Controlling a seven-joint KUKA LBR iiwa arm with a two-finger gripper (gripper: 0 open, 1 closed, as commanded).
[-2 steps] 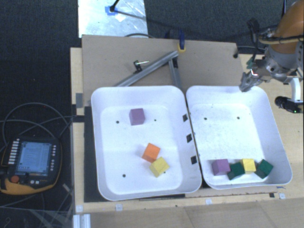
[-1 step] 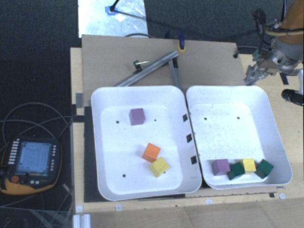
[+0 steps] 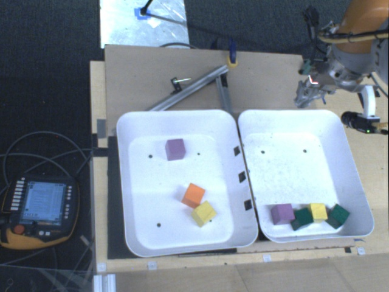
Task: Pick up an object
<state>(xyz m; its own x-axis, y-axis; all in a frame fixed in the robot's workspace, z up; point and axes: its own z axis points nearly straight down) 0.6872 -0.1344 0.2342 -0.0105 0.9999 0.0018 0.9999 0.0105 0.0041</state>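
The left bin (image 3: 130,163) holds a purple cube (image 3: 175,149) near its back, with an orange cube (image 3: 193,194) and a yellow cube (image 3: 204,213) touching each other toward its front. Along the front wall of the right bin (image 3: 349,157) sit a purple cube (image 3: 282,213), a dark green cube (image 3: 300,218), a yellow cube (image 3: 318,211) and another green cube (image 3: 338,215) in a row. My gripper (image 3: 308,95) hangs above the back rim of the right bin, far from every cube, with nothing between its fingers.
A metal bar (image 3: 188,87) lies on the cardboard behind the left bin, next to a blue-and-yellow clamp (image 3: 231,55). A teach pendant (image 3: 37,210) with its cable lies on the floor at the left. A shiny sheet (image 3: 143,12) lies at the back.
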